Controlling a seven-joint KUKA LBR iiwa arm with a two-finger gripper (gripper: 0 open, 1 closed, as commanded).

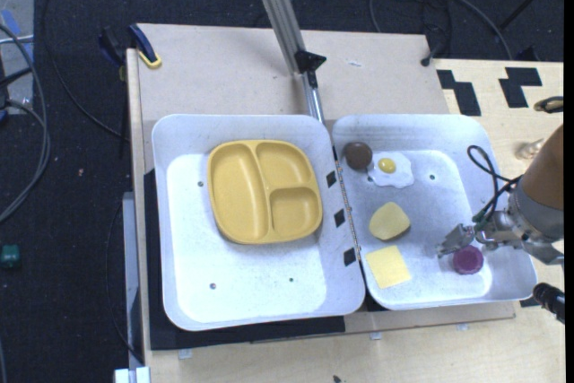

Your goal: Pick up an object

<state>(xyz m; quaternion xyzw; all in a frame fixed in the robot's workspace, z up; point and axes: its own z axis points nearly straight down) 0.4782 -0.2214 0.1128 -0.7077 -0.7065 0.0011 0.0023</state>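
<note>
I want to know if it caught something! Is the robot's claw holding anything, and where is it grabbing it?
It cannot be told. The gripper is right over the purple ball in the right bin, but no clear grip on it shows.

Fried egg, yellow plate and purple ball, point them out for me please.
fried egg [391, 169], camera view, near its yolk.
yellow plate [235, 179], camera view, floor of its largest compartment.
purple ball [467, 261], camera view, its top face.

No readable text, labels, brands or numbers anywhere on the surface [377, 58] or the two white bins [179, 282]; just black square marks, unlettered, on a pale board [502, 90] at far right
</note>
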